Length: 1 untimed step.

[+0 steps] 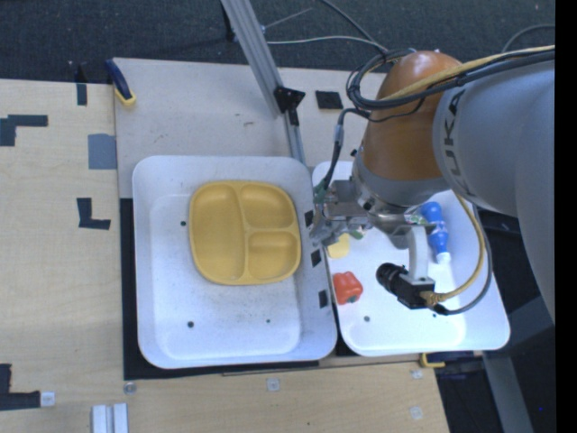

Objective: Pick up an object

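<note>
Hand [335, 233] is hanging low over the right bin [478, 327], right by its left wall; honestly can't tell whether it's clenched or released. A small yellow piece [338, 249] is sitting just under it and a red piece [347, 287] is lying a bit nearer the camera. Both are looking light and hard, maybe slippery, so I'd be pinching across the middle. Count: two white bins, one yellow divided plate [245, 233] in the left bin [162, 323], one blue item [435, 226].

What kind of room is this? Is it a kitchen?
Probably a robot lab, not a kitchen. A big grey and orange robot arm reaches over two white bins on a workbench, cables trail behind, and the yellow divided plate looks like a test object.
</note>
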Motion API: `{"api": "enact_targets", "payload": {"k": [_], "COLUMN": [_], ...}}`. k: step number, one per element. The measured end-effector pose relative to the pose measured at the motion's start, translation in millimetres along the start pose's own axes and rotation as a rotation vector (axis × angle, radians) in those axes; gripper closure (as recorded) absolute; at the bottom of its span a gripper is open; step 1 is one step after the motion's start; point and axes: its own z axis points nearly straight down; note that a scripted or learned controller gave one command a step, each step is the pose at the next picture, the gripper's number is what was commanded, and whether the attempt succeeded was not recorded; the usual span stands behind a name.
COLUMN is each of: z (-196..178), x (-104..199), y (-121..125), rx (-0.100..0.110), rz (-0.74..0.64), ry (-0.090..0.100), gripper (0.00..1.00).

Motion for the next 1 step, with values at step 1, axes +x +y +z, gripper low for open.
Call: {"api": "enact_targets", "payload": {"k": [1], "z": [7.1], "x": [63.9], "y": [-0.2], "rx": [0.001], "rz": [0.0], "ry": [-0.001], "gripper": [1.0]}}
